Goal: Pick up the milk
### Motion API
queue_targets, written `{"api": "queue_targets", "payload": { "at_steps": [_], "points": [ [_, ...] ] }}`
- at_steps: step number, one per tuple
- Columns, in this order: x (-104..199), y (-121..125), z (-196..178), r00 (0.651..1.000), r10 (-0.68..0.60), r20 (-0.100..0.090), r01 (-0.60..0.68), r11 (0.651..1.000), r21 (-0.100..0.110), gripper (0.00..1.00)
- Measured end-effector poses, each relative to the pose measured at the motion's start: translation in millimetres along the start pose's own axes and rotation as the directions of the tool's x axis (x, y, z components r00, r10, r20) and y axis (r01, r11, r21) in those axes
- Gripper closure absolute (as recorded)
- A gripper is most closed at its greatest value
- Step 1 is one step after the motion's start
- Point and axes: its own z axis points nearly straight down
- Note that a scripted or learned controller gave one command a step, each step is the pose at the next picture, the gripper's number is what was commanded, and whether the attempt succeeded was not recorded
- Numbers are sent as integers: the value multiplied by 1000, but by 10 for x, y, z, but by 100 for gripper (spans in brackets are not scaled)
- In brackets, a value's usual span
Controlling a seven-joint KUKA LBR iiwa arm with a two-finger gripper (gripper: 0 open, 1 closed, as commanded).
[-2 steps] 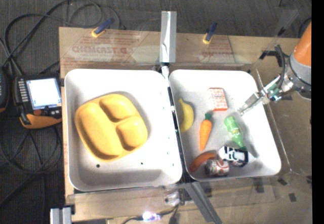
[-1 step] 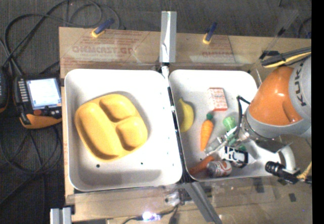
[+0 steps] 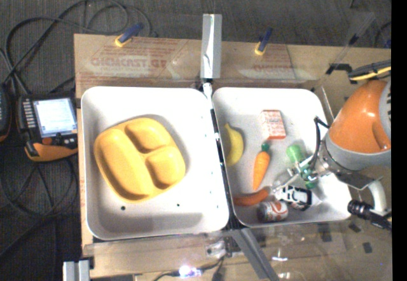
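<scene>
Passing over the yellow divided plate (image 3: 141, 157) in the left bin (image 3: 95, 210), I am hovering my hand (image 3: 299, 175) above the right bin's (image 3: 331, 210) front corner, where the black-and-white milk carton (image 3: 294, 195) is lying beside a can (image 3: 273, 211); whether my hand is wide or narrow, I cannot tell.

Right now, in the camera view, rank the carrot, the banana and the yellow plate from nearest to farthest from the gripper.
1. Carrot, just left of the gripper, in the right bin.
2. Banana, further left, by that bin's left wall.
3. Yellow plate, farthest, in the left bin.
</scene>
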Motion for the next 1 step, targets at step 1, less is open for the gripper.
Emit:
{"api": "queue_targets", "payload": {
  "at_steps": [1],
  "points": [
    [10,8,-82,1000,-1,-2,1,1000,0,100]
  ]
}}
